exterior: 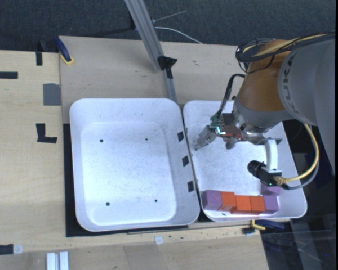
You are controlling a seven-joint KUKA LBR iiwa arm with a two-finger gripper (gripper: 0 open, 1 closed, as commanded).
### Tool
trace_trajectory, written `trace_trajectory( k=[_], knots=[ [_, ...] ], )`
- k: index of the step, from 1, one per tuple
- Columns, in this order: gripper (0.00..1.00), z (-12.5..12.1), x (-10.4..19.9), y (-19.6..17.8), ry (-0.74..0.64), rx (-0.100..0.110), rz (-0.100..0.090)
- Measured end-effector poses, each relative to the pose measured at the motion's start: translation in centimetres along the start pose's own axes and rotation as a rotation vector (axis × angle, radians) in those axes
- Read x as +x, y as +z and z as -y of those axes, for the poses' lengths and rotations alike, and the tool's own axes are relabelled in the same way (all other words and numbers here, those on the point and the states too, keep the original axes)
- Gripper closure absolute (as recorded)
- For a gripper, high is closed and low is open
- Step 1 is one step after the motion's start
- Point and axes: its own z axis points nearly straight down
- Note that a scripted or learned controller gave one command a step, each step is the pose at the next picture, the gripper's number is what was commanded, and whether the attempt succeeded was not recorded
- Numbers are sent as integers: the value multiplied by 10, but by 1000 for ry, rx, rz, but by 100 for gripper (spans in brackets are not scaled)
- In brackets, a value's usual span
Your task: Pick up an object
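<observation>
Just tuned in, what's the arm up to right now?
The arm's gripper hangs over the upper part of the right bin. The blocks, purple and orange, sit in a row along that bin's near edge, apart from the gripper. Nothing shows between its fingers, so no pick yet.

Grey arm point(281, 89), pincer point(205, 139) tilted leftward

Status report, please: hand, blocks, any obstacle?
Hand over right white bin, holding nothing. Purple and orange blocks at near wall. No obstacle.
</observation>
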Motion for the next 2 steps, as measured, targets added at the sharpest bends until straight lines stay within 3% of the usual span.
trace_trajectory(
  k=[1, 2],
  knots=[
    [0, -6, 34, 0, -4, 0, -1],
    [0, 20, 14, -48, 1, -3, 0]
  ],
)
